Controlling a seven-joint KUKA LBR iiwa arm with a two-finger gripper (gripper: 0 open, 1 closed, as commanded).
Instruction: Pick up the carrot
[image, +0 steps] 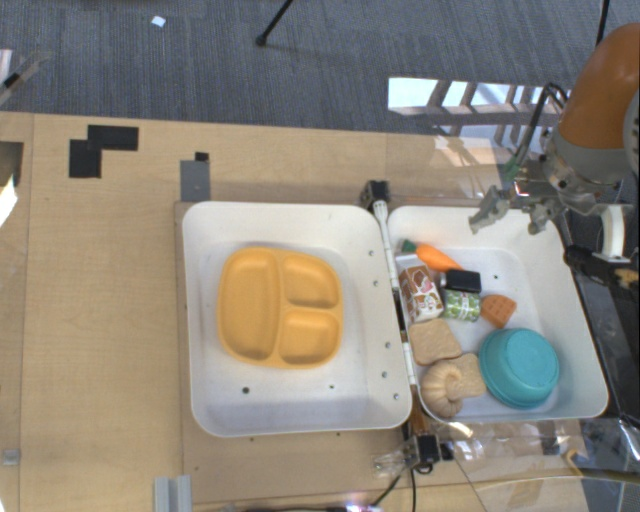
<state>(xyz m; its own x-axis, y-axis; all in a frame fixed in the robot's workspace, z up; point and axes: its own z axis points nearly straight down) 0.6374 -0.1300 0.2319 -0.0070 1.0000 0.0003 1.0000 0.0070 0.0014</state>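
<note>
The carrot (437, 257) is small and orange with a green tip. It lies in the right bin (560, 265) near the far left corner, beside the divider. My gripper (515, 212) hangs over the bin's far edge, to the right of the carrot and beyond it, well apart from it. Its two grey fingers stand open with nothing between them. The orange-banded wrist (605, 75) rises at the top right.
Crowded round the carrot are a printed carton (421, 288), a black and green can (462, 295), an orange chunk (499, 309), a bread slice (436, 340), a beige roll (452, 385) and a teal bowl (519, 367). The left bin (205, 380) holds a yellow divided plate (281, 306).
</note>
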